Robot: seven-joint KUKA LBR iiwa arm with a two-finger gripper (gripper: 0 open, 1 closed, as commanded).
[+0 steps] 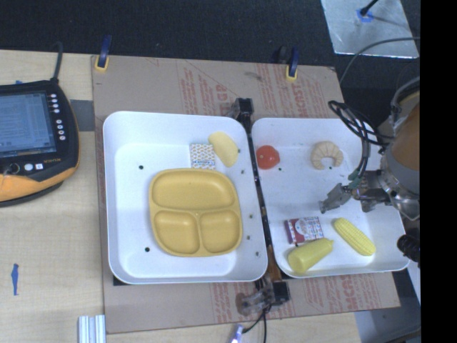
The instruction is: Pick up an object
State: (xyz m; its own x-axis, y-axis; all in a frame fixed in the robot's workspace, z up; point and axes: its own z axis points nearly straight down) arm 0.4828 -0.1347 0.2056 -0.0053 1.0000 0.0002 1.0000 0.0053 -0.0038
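Note:
The right bin holds a red tomato-like ball, a pale croissant, a red-and-white packet, a yellow corn cob and a yellow oblong piece. My gripper hangs over the right part of this bin, below the croissant and just above the corn cob and the packet. Its fingers are spread open, and nothing sits between them.
The left bin carries a yellow divided plate, a small patterned packet and a pale yellow piece. A tablet-like pendant lies at the far left. Black cables loop near the arm.

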